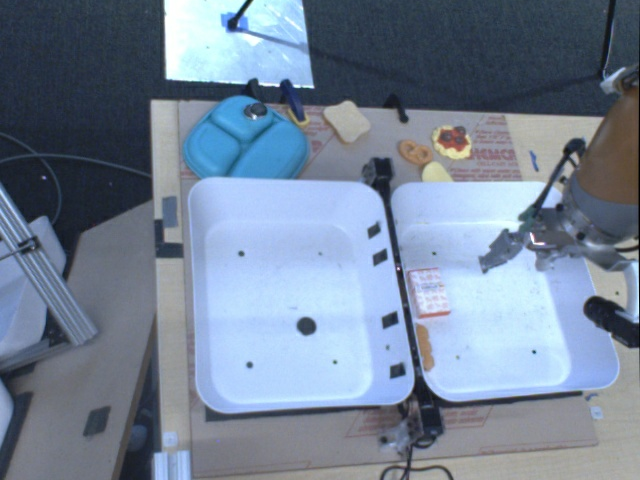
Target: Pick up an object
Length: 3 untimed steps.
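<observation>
In the right bin point(560, 368), a small red-and-white box point(428, 292) lies flat near the left wall. A thin orange-brown piece point(424, 347) rests just below it, against the same wall. A small dark round object point(306, 325) sits on the floor of the left bin point(230, 208). My gripper point(495, 256) reaches in from the right and hangs over the middle of the right bin, up and to the right of the box. It is apart from the box, and I see nothing in it.
Behind the bins lie a blue sectioned tray point(245, 140), a toast-shaped piece point(347, 121), a pretzel point(413, 151), a small pizza toy point(452, 141) and a yellow piece point(436, 172). Black clips point(389, 320) line the wall between the bins. A black part point(610, 318) overhangs the right bin's right rim.
</observation>
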Each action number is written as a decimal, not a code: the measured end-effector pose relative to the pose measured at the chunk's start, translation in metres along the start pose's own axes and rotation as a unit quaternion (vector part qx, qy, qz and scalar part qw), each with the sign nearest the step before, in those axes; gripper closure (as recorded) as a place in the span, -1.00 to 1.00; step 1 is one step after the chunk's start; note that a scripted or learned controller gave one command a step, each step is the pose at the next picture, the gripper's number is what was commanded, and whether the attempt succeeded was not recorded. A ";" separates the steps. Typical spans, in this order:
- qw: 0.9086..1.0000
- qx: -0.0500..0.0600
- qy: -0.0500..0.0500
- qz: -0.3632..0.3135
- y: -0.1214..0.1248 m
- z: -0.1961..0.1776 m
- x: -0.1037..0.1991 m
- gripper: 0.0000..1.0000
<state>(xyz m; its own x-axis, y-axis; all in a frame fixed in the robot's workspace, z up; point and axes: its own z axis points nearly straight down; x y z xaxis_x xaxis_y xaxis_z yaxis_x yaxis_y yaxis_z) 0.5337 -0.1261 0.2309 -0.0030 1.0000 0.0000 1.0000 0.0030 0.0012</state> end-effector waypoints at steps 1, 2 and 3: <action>1.000 0.001 0.001 -0.004 0.000 0.049 0.101 -1.00; 1.000 -0.004 0.001 -0.005 0.067 0.046 0.207 -1.00; 1.000 0.006 0.001 -0.002 -0.022 0.146 0.254 -1.00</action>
<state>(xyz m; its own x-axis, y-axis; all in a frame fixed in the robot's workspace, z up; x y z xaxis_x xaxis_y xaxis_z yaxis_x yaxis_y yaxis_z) 0.5114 0.1283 0.0848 -0.0069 1.0000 0.0018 0.9999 0.0069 -0.0110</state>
